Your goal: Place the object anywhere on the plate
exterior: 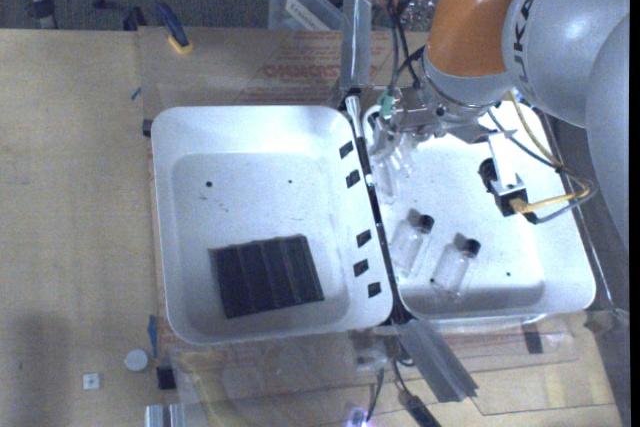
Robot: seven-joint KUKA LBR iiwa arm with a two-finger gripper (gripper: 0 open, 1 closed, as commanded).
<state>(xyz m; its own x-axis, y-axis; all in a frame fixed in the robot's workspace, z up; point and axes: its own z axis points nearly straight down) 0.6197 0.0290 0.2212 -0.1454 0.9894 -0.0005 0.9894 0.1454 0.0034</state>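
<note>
Two shallow white bins sit side by side on the bench. The left bin (180,215) holds one dark ribbed plate (267,276), lying flat in its near half. The right bin (560,285), just right of the plate's bin across the shared divider, holds two small clear vials with black caps: one vial (412,240) close to the divider, the second vial (455,262) just right of it, both lying on the floor well apart from the plate. One gripper (390,155) hangs over the right bin's far left corner, beyond the vials; its translucent fingers blur against the white floor, so whether they are parted or closed is impossible to tell. The arm (520,15) is cut off by the frame.
</note>
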